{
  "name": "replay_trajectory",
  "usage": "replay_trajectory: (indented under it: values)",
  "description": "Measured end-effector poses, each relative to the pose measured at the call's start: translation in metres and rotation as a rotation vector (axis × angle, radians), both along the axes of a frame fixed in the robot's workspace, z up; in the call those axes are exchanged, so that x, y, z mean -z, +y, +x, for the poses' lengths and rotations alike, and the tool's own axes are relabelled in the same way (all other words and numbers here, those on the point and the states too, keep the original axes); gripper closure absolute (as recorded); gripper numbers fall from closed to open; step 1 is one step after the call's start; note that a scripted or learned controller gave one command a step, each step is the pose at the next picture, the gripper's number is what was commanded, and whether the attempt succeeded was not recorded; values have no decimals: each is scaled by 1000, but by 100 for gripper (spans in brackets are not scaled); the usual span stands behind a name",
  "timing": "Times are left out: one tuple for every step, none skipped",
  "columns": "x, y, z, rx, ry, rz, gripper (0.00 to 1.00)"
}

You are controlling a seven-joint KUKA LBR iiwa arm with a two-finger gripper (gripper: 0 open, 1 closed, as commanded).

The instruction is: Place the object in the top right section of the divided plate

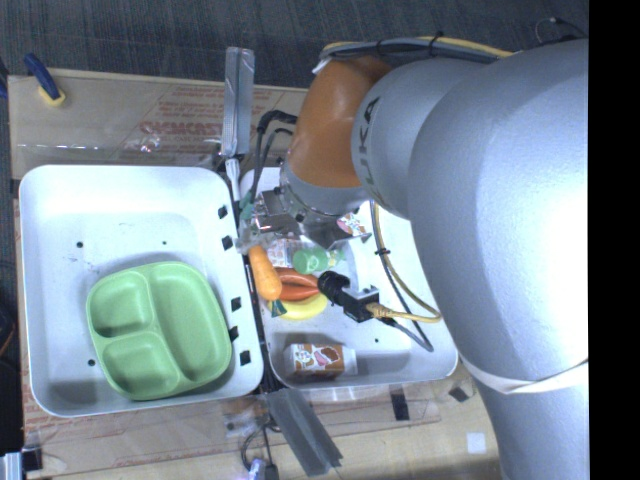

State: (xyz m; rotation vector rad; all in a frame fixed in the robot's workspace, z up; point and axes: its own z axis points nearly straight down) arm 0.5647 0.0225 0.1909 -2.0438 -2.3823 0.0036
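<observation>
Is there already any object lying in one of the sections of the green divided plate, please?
No, all three sections of the green divided plate in the left bin show bare green surface.

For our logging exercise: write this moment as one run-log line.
arm: over right bin | gripper: low above toy food pile, fingers hidden | carrot: in right bin | green divided plate: left bin, nothing placed | stage: pick not confirmed

My arm (500,198) comes in from the right, its grey bulk spread over the right bin (425,363). My orange band (335,118) sits over that bin's far end, wrist bent downward. My gripper (290,230) hangs low near the bin's left wall, amid its clutter.
</observation>
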Motion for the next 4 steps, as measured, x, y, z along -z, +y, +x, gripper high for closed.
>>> replay_trajectory:
  values:
    - [-9,1,0,-7,3,0,100]
    - [-17,81,1,-267,-2,0,100]
    - [-14,162,-19,-481,0,1,100]
    - [-15,162,-19,-481,0,1,0]
